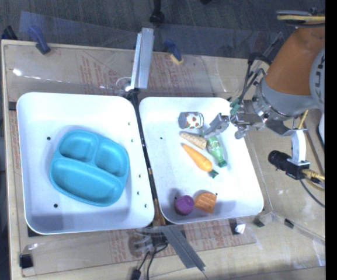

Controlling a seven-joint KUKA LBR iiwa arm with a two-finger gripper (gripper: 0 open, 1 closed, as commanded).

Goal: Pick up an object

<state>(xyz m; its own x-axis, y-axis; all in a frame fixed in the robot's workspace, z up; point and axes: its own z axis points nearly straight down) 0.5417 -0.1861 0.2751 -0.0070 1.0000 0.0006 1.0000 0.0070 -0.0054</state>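
Nothing lifted yet. Gripper low over right bin, tips just beside green bottle and parsnip; spread or pinched, cannot tell. Carrot, purple piece, orange piece lying loose. Grasp and lift both remaining.

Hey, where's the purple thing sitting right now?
The purple object lies in the right bin, near its front edge, touching the orange-brown piece on its right and well below the carrot.
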